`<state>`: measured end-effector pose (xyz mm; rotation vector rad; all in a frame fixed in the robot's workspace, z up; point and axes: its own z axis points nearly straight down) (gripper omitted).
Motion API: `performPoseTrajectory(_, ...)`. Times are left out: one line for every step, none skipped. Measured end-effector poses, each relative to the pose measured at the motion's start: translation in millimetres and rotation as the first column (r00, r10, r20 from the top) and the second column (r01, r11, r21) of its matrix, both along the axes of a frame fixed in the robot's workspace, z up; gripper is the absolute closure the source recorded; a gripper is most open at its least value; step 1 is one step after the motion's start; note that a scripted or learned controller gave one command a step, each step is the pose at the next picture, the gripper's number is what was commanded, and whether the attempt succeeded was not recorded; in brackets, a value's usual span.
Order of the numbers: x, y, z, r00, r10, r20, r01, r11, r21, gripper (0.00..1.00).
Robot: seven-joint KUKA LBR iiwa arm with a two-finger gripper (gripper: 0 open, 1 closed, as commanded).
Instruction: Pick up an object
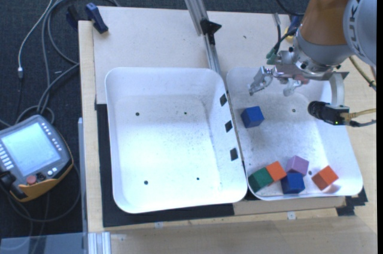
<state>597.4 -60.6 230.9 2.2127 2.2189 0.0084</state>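
Gripper (275,82) hangs with fingers spread and nothing between them, above the right bin (344,145). Nearest object, a blue cube (252,116), lies just below; the grasp is not yet made.

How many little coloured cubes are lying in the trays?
6, all in the right white bin: a lone blue cube near its middle, and along the near edge a green cube, orange cube, dark blue cube, purple cube and another orange cube. The arm might hide more.
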Motion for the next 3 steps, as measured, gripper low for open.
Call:
performPoseTrajectory(-2.4, 0.5, 9.4, 1.0, 0.0, -0.004, 0.0, 1.0, 0.001, 1.0)
performPoseTrajectory(-2.7, 0.3, 8.8, 1.0, 0.0, -0.006, 0.0, 1.0, 0.0, 0.0)
performPoseTrajectory(4.7, 29.7, 26.7, 1.0, 0.002, -0.005, -0.002, 1.0, 0.003, 0.0)
